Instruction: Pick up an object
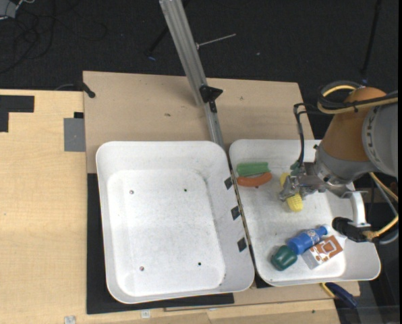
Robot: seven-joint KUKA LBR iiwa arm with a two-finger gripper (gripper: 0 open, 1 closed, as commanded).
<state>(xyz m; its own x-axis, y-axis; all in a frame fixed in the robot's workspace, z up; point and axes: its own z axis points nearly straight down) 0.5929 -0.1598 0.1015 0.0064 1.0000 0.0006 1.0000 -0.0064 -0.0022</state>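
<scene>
The right bin (268,248) holds several objects. A green and orange flat piece (253,174) lies near its upper left. A small yellow object (294,202) sits in the middle, with another yellow bit (284,178) just above it. A blue bottle (306,239), a dark green rounded object (282,257) and a small orange-and-white patterned box (324,251) lie toward the front right. My gripper (292,187) reaches in from the right and hangs low, right above the yellow object and touching or nearly touching it. Whether it grips anything is unclear.
The left bin (120,181) stands beside the right one, with black clips (235,211) along the shared edge. A slanted metal rail (191,59) rises behind the bins. Cables (359,228) hang by the arm at the right.
</scene>
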